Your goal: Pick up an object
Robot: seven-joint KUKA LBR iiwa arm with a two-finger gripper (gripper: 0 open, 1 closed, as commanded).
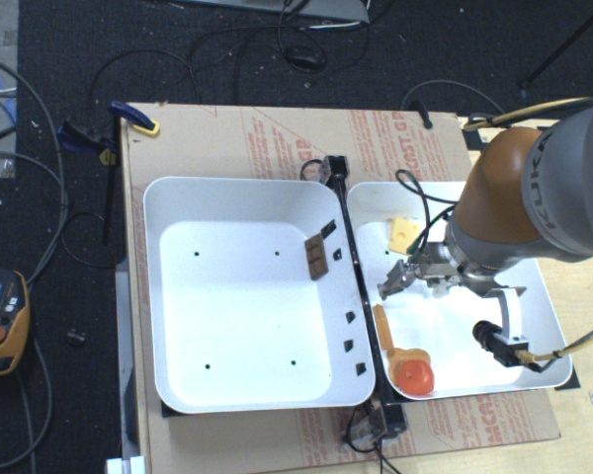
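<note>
white plastic, shallow and square-cornered, the two bins sit side by side on a brown cardboard-covered table (277, 131). the left white bin (168, 225) holds a small dark brown rectangular block (317, 257), lying against its right-hand slope near the divider. the right white bin (549, 309) holds three things — a pale yellow, cheese-like wedge (403, 233) near the back, a red round tomato-shaped toy (413, 375) in the front left corner, and an orange-tan wooden stick (383, 330) running from just behind the tomato toward the middle.

the grey arm with its orange band (504, 191) reaches in from the right, and its end effector (400, 279) hangs over the right bin's left half, between the yellow wedge and the wooden stick — near both. nothing can be seen held there; how far it is open i cannot tell.
</note>
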